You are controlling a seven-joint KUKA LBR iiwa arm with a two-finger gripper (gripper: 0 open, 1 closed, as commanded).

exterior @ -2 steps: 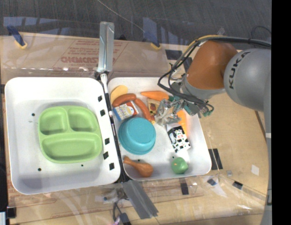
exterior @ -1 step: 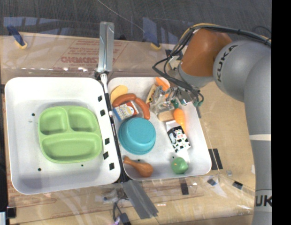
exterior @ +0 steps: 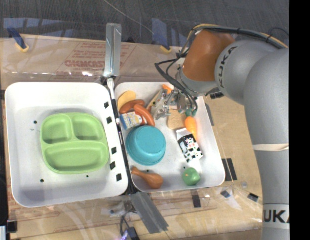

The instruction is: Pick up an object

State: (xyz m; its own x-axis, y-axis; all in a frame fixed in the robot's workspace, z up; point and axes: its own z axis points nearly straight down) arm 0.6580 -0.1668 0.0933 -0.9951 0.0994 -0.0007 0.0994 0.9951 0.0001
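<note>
My gripper point(exterior: 171, 104) is down in the back part of the right bin point(exterior: 215, 154), just above a tan bread slice point(exterior: 175, 120). Beside it to the right lies an orange carrot point(exterior: 191, 125), and to the left an orange-red sausage point(exterior: 145, 113). A blue bowl point(exterior: 146, 145) sits in the middle of that bin. A black-and-white patterned box point(exterior: 190, 148) and a green fruit point(exterior: 191, 176) lie toward the front right. A brown drumstick point(exterior: 147, 178) lies at the front. The wrist hides whatever is directly beneath the gripper.
The left bin point(exterior: 17, 114) holds a green divided plate point(exterior: 74, 143). A yellow-orange piece point(exterior: 126, 99) and a small carton point(exterior: 129, 120) lie by the wall between the bins. The grey arm point(exterior: 255, 84) covers the bench at the right.
</note>
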